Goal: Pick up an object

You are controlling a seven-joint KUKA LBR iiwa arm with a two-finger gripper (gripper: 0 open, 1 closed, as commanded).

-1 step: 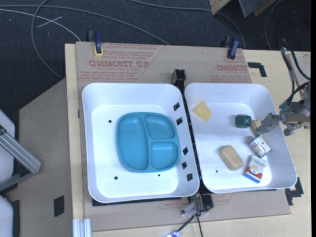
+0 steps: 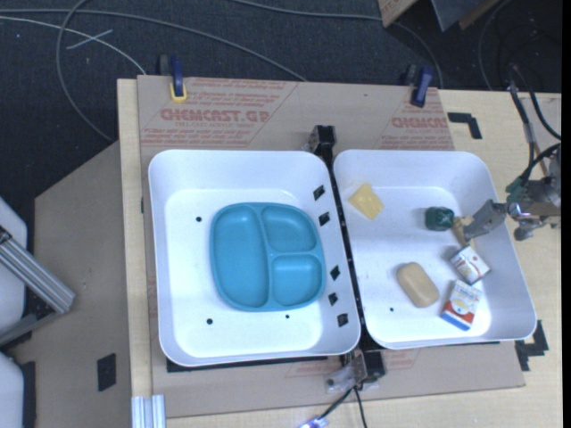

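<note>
The right bin (image 2: 500, 315) holds several loose objects. A pale yellow wedge (image 2: 365, 201) lies near its back left. A small dark green object (image 2: 438, 218) sits toward the back right. Beside it, a grey-handled piece with a brown tip (image 2: 475, 222) leans against the right wall. A tan oval lump (image 2: 417, 284) rests in the middle front. Two small white cartons with red and blue print lie at the front right, one (image 2: 468, 264) behind the other (image 2: 459, 304).
The left bin (image 2: 178, 328) carries a blue divided plate (image 2: 267, 255). A black divider with clips (image 2: 335, 239) runs between the bins. A metal fitting with cables (image 2: 531, 205) stands just outside the right bin's right rim. Clamps (image 2: 178, 86) hold the board at the back.
</note>
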